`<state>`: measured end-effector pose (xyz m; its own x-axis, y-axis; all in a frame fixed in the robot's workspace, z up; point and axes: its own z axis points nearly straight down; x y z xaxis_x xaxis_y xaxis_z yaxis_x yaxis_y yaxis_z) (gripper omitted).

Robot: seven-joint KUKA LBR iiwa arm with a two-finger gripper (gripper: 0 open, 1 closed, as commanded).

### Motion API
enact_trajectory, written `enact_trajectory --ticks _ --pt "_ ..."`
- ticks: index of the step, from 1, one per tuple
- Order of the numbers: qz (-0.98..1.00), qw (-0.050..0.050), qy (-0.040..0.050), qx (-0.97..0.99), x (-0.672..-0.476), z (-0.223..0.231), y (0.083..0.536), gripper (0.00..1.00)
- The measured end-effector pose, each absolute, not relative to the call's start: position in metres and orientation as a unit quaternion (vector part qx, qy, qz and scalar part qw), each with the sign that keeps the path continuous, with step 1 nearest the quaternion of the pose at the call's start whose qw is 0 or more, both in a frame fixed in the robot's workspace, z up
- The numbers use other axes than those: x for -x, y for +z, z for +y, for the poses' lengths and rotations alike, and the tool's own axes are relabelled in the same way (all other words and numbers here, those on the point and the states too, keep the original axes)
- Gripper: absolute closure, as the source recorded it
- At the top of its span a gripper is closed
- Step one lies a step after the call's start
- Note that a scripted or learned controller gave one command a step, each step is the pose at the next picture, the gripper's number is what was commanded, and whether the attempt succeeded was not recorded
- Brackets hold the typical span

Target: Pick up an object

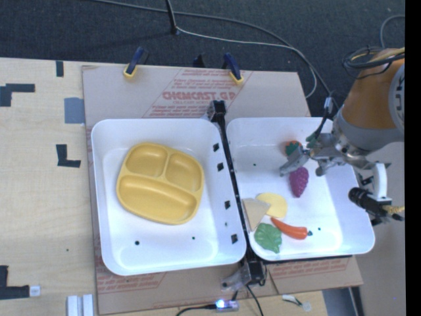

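Green toy (268, 237), carrot (290, 228), tool (305, 165) open above grapes (298, 180)

My arm (375, 104) reaches in over the right bin's (342, 242) far right side, orange band uppermost, wrist bent down. My gripper (306, 162) hangs above that bin's middle, fingers spread apart.

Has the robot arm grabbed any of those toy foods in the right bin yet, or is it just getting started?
Nothing looks picked up yet. The gripper hangs low in the right white bin, just above the purple plastic grape bunch, which lies on the bin floor. Closing on it, or another toy, and lifting remain. The yellow divided plate sits in the left bin.
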<state>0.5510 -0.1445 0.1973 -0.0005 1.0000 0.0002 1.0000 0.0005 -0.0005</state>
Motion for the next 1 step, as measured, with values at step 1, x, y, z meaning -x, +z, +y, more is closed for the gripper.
enact_trajectory --ticks 1 --pt "-0.702 0.001 0.0009 0.712 -0.5335 -0.1400 0.1705 0.00"
